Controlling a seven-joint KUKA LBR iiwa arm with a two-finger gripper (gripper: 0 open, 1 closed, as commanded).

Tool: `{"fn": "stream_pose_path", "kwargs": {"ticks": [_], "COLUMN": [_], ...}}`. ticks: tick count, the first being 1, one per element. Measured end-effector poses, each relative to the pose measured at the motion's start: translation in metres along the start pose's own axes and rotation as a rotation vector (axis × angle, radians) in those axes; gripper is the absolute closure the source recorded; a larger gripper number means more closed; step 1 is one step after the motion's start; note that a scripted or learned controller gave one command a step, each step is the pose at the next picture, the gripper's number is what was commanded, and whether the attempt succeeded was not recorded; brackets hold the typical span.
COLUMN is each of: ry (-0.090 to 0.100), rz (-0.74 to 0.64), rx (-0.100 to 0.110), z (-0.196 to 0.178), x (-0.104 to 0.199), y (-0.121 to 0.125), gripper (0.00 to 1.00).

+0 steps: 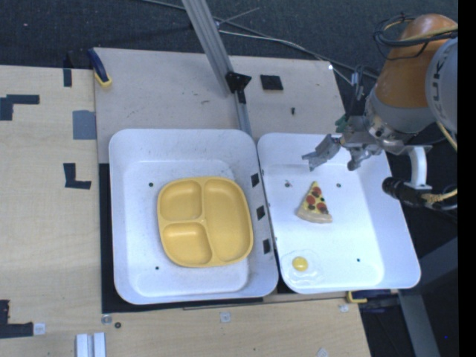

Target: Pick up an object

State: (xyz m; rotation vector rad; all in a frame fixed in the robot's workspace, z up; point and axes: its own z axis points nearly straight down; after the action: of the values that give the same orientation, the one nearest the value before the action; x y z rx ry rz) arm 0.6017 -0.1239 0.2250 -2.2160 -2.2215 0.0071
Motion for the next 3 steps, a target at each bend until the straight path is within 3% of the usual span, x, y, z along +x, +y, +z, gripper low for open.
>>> {"fn": "stream_pose_path", "kwargs": {"ticks": [2, 3], "ry": [0.000, 0.000], "rz": [0.001, -0.001], "rx": [0.002, -0.002], "z": [0.128, 0.114], "x": [0.002, 0.003], "y": [0.000, 0.001], "gripper": [0.00, 1.00]}}
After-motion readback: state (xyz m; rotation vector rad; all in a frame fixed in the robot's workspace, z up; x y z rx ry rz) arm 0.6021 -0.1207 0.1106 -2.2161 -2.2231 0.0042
